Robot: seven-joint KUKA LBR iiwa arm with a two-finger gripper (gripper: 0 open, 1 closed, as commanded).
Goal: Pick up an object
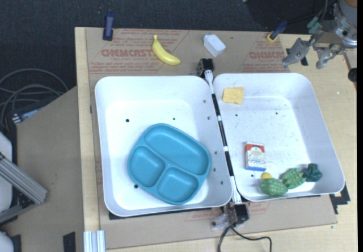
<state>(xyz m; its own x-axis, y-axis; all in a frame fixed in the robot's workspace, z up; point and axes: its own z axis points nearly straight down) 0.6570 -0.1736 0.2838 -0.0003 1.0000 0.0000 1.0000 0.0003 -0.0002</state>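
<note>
My gripper (308,56) hovers above the bench just beyond the far right corner of the right bin (317,103), open with nothing between its fingers. In the right bin lie a flat yellow square (233,95) near the far left corner, a small red and white box (256,156) toward the front, and a yellow-green toy (273,186), a green toy (292,177) and a dark green toy (312,173) clustered at the front right. A blue divided plate (169,162) rests in the left bin (113,109).
On the bench behind the bins lie a yellow banana (164,52), a small white block (214,45), a blue marker-like piece (108,25) and a small blue and yellow clip (276,33). A black divider strip (218,120) runs between the bins.
</note>
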